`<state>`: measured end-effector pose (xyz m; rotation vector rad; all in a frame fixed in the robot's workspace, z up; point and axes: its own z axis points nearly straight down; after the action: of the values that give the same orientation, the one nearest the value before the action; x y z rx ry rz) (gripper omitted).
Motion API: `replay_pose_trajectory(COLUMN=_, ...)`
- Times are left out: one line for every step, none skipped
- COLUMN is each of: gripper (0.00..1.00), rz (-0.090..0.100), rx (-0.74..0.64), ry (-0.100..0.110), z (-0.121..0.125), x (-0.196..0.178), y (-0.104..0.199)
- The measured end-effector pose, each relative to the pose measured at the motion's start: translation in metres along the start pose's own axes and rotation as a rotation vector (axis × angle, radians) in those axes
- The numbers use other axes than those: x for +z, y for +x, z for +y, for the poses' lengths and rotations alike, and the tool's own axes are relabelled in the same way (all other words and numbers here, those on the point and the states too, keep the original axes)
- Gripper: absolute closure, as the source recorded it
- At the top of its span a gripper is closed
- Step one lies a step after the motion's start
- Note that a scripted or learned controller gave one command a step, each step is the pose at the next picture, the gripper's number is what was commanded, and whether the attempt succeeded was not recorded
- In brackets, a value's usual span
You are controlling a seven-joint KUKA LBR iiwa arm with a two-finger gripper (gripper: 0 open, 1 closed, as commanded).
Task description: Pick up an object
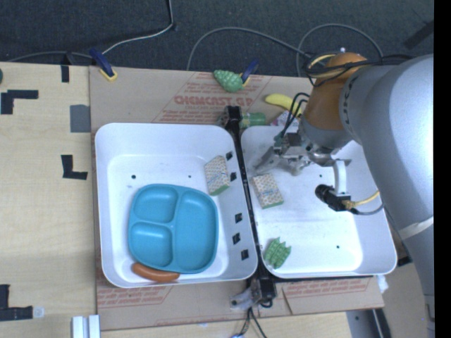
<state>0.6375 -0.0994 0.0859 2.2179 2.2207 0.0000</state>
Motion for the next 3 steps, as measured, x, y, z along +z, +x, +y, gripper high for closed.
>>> replay_pose_trajectory(gripper=0.00, rz=0.001, rx=-0.001, ry=-0.001, z=0.032, x=0.000, y=-0.016)
replay_pose_trajectory(gripper=0.00, rz=0.001, rx=0.000, ry=0.001, z=0.024, x=0.001, y=0.003)
replay_pose_trajectory(gripper=0.00, rz=0.001, rx=0.000, ry=0.001, z=0.031, x=0.001, y=0.006)
